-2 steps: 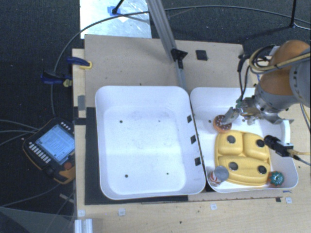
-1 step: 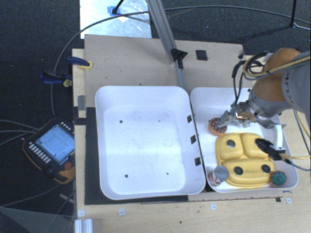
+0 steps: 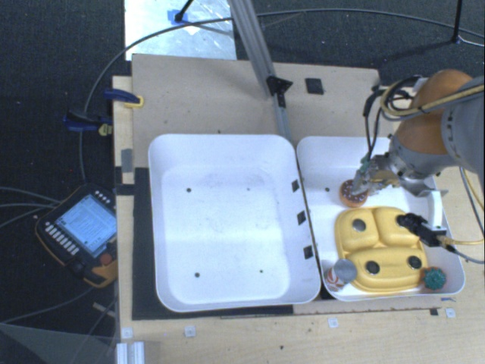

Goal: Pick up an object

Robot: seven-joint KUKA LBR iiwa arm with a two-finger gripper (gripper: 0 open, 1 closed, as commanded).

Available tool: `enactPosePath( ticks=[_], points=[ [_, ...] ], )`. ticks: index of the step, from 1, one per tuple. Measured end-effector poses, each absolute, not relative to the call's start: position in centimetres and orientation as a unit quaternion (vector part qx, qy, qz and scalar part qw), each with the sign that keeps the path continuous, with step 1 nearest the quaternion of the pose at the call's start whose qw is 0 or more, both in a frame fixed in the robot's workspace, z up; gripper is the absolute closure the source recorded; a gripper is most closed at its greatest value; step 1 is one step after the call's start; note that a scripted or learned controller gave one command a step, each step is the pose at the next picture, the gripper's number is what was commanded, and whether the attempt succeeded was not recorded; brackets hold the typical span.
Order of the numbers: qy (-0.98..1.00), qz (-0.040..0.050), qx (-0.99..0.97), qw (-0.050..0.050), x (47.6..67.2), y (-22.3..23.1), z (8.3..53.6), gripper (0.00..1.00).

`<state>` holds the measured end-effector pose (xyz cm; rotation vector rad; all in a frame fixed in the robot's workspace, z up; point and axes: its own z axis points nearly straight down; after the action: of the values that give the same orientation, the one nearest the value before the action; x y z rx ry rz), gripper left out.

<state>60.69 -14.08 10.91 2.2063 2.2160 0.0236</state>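
Your target looks like the small round brown object [image 3: 352, 194], sitting in the right bin [image 3: 322, 158] near its middle, just above the big yellow moulded piece [image 3: 379, 249]. It's a little disc-like thing with a reddish-brown rim and a paler, speckled top. The claw [image 3: 364, 174] is right on top of it, coming down from the upper right, its tip touching or nearly touching the object's upper edge. You can't tell from this angle whether the claw is spread or pressed together; the tip is too small and blurred.

Moving outward: the yellow piece has dark round holes and fills the lower half of that bin. A grey round item [image 3: 344, 271] rests at its lower left corner, and a small teal ball [image 3: 434, 279] sits at the bin's lower right corner. The left bin [image 3: 163, 203] lies just beside it on the brown worktop [image 3: 204, 97]. Off to the left, on the dark floor, lies a handheld pendant [image 3: 79, 230] with a lit screen.
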Motion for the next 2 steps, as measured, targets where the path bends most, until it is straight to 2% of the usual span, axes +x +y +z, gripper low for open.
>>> enactPosePath(
  ticks=[1, 2],
  points=[
    [0.709, 0.0019, 0.705, 0.003, 61.9, -14.1, 16.0, 1.0],
    [0.709, 0.0021, 0.705, 0.003, 62.1, -14.0, 20.4, 1.0]
  ],
)
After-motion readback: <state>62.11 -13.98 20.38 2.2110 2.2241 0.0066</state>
